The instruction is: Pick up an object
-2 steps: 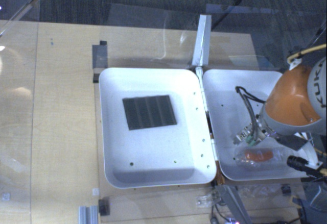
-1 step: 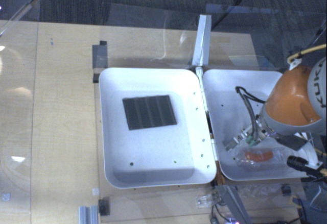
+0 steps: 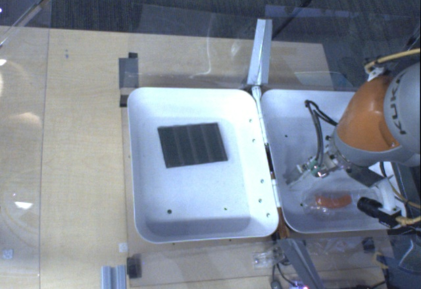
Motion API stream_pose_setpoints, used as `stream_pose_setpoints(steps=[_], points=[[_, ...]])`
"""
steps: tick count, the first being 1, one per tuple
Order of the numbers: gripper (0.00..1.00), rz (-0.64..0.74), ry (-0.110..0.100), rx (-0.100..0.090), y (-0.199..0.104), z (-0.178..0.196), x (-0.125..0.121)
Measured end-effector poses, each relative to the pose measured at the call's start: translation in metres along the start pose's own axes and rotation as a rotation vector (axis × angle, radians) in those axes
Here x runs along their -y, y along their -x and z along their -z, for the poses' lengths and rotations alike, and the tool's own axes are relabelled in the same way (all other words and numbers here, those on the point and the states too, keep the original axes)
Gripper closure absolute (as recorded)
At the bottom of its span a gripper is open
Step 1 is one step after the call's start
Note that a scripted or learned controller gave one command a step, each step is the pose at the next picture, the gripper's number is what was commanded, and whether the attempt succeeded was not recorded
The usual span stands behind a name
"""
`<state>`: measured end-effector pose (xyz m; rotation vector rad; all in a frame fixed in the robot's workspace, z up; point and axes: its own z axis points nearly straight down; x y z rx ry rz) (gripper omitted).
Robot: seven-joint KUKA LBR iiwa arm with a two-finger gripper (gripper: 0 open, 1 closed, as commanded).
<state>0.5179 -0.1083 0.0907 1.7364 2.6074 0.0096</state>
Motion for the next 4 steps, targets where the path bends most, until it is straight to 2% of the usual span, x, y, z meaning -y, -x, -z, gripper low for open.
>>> stream_pose_setpoints(steps=[1, 2, 3, 4], points=[[0.0, 0.149, -0.004, -0.001, 0.078, 0.087, 0.008], [0.0, 0.225, -0.005, -0.001, 0.073, 0.004, 0.055], [0.0, 0.126, -0.002, 0.003, 0.056, 0.149, 0.032], [0.0, 0.392, -0.006, -0.004, 0.021, 0.027, 0.041]])
